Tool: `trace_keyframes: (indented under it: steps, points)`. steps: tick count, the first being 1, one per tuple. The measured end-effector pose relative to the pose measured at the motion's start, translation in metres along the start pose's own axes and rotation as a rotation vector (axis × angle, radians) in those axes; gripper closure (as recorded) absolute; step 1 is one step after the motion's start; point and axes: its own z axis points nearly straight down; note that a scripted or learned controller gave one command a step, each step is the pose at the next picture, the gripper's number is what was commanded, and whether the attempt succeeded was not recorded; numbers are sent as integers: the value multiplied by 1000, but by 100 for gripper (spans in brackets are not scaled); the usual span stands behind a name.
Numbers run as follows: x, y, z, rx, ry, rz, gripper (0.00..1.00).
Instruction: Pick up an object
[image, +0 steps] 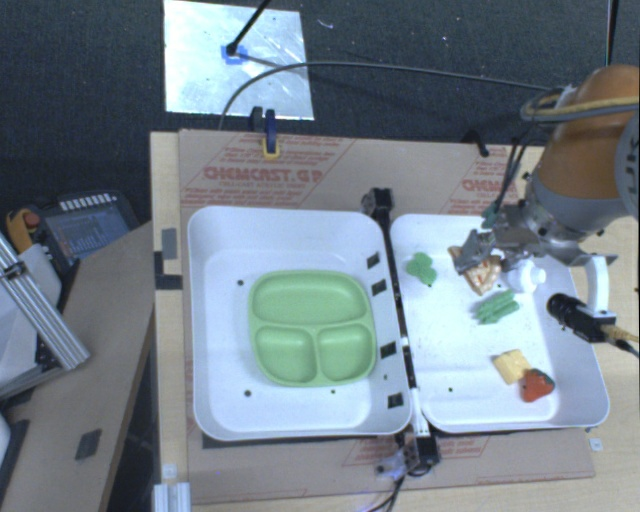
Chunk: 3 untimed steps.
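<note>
At the near edge of the counter (300, 480), two white bins sit side by side on cardboard sheets, the left bin (215, 330) holding a green tray (308, 326) with three compartments. In the right bin (585, 400), nearest the camera, a red piece (537, 386) touches a yellow block (510, 365); farther back lie a green strip (496, 308), a small green lump (420, 267) near the divider, and a tan, toast-like piece (484, 272). The hand (478, 254) of the grey-and-orange arm (585, 150) hangs right at the tan piece, at the bin's far side; whether its grip stands apart, together, or clamped on anything cannot be told, as the view blurs metal and food together there. The tan piece looks to be the target, though a hold on it cannot be confirmed. To do this step well, the hand likely needs to be centred over the piece, straddle its narrower width, settle low enough to reach its sides without pressing the bin floor, close firmly, then rise straight so the neighbouring green strip is not dragged. A flat, light piece may slip or tip out. Beyond the bins, the cardboard carries red lettering that appears to read "CHEMCAST GP", mirrored on a second sheet at the right; a yellow clamp (270, 135) pins the far edge, and a foil square (237, 58) lies on the dark floor behind.
</note>
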Motion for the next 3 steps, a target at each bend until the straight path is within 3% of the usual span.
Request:
trace_keyframes:
  steps: [3]
  points:
    - [158, 11, 31, 5, 3, -5, 100]
